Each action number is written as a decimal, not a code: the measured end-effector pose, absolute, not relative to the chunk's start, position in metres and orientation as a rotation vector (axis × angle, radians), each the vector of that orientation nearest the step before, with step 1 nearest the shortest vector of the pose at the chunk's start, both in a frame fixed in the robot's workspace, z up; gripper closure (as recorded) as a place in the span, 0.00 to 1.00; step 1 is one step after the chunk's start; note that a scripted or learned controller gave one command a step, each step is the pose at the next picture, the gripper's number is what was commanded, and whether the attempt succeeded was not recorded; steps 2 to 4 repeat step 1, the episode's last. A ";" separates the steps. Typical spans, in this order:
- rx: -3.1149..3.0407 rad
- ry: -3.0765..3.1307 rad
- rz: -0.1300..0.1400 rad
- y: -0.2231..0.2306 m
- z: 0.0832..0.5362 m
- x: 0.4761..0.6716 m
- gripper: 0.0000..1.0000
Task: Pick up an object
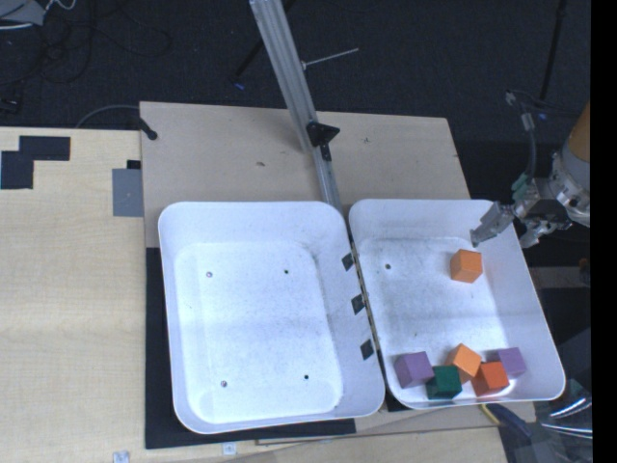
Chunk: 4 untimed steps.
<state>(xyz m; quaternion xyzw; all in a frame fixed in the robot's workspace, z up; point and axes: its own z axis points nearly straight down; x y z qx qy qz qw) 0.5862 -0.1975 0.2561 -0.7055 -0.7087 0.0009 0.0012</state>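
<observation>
An orange cube (pixel 466 265) lies by itself in the right bin (pixel 424 225), toward its far right side. Along that bin's near edge several blocks are huddled together: a purple one (pixel 414 367), a green one (pixel 444 382), an orange one (pixel 466 359), a red-orange one (pixel 491 378) and a second purple one (pixel 511 361). My gripper (pixel 502 236) hangs over the right bin's far right rim, just up and to the right of the lone orange cube. It is open and nothing is between its fingers (pixel 485 227).
The left bin (pixel 251 316) adjoins the right one, joined by black clips (pixel 358 303). A slanted metal rail (pixel 289 80) rises behind the bins' seam. A pale wooden table (pixel 67 297) lies to the left.
</observation>
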 end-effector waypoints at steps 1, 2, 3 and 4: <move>-2.218 -2.231 -0.003 -0.208 0.274 0.646 0.00; -2.218 -2.231 -0.003 -0.208 0.274 0.646 0.00; -2.218 -2.231 -0.003 -0.208 0.274 0.646 0.00; -2.218 -2.231 -0.003 -0.208 0.274 0.646 0.00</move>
